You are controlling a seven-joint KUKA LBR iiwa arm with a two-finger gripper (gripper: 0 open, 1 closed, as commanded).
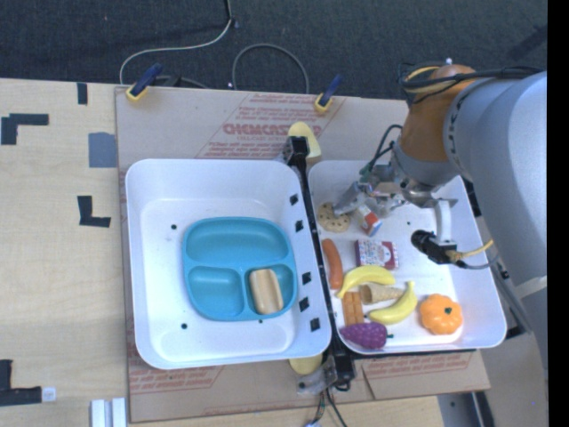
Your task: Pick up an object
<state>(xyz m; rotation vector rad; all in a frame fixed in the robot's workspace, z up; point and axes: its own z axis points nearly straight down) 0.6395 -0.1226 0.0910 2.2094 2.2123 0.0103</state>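
Dark carpet borders the pale tabletop (53, 265), where cardboard carries two white bins. At the right bin's (484, 323) twelve o'clock, the hand (380, 198) hangs; open or closed, I cannot tell. Just below it, at six o'clock, lies a red-and-white packet (376, 253).

In the right bin (480, 323) you see the pickable objects: a cookie (332, 217) near the divider, a hot dog (332, 263), a red-and-white packet (376, 253), two bananas (382, 290), a purple grape bunch (364, 334), and an orange pumpkin (441, 315) at the near right.
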